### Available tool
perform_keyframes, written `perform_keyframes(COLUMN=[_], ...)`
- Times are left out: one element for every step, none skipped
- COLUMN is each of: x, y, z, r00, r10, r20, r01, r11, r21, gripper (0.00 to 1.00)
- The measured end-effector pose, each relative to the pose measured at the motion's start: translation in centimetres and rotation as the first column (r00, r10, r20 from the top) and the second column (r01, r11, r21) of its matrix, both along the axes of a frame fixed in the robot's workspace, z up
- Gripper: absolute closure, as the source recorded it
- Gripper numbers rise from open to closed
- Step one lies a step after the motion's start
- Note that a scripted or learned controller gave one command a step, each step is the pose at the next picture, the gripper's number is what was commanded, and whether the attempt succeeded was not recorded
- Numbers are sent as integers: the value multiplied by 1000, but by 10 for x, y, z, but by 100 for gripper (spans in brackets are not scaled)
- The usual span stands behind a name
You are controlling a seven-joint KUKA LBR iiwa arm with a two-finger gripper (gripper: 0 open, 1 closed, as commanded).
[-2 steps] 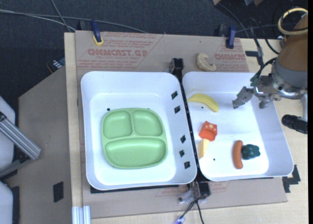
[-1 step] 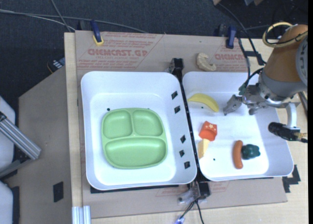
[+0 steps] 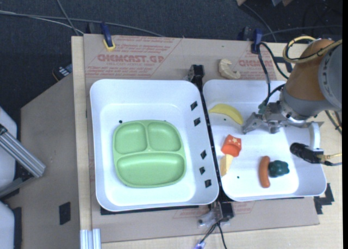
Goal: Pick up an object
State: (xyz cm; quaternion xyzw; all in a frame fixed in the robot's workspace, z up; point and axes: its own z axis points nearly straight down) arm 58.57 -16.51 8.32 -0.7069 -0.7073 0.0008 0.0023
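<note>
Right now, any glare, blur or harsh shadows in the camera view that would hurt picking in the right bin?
Camera view: lighting is even and soft. The right bin looks bright white but not blown out; the banana, sausage and green tray read crisply. The shadows are faint. The gripper and arm look slightly soft, and the finger detail is hard to resolve.

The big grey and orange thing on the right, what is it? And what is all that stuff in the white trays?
That is a robot arm. A camera above the bench looks down on it at a slant. Its gripper, a two-finger hand, hovers over the right bin and holds nothing I can see. In that bin lie toy foods: a banana, a red and orange piece, a sausage and a dark green lump. The left bin holds a green divided plate. The robot's job is to pick one thing up.
</note>
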Motion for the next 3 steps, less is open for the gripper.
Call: perform_keyframes(x=[1,11,21], y=[0,5,8], z=[13,63,123], r00=[1000,1000,1000], r10=[-1,2,2], r20=[4,11,12], r01=[1,-2,-2], r11=[1000,1000,1000], r21=[0,-3,-4], gripper=[100,100,100])
